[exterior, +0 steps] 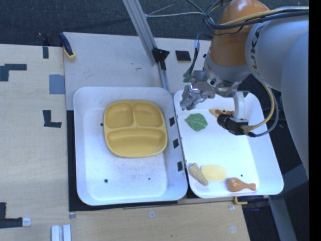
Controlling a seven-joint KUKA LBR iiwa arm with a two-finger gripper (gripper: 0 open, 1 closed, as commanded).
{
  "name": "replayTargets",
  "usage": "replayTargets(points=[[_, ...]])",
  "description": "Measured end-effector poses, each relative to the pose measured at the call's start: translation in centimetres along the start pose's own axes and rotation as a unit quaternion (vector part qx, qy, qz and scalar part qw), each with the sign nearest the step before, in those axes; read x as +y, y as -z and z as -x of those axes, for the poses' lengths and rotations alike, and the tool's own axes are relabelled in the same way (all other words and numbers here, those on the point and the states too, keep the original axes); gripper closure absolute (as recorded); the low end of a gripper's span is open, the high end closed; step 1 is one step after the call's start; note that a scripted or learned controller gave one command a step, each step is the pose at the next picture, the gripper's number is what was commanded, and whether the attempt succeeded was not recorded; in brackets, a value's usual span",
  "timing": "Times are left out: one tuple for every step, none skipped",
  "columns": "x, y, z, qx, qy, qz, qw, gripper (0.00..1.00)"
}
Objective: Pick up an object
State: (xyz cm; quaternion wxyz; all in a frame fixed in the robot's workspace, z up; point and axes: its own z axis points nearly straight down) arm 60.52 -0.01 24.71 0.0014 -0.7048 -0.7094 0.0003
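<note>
Here, the arm (261, 39) reaches over the right bin (261, 154), its end effector (189, 100) hanging above the bin's far left corner.

Whether the end effector is spread or pressed together I cannot tell, and nothing shows gripped in it. A green leaf (196, 121) lies just below it on the bin floor. Near the front rim rest a yellow piece (214, 172), a tan wedge (198, 174) touching its left side, and an orange drumstick (239, 185). The left bin (90, 169) holds a yellow divided plate (135, 128). Both bins sit on the counter (30, 149).
</note>
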Motion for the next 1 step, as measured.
replayTargets(points=[[-1.22,-0.01,-5.28,-0.001,-0.001,0.0,1.0,1.0]])
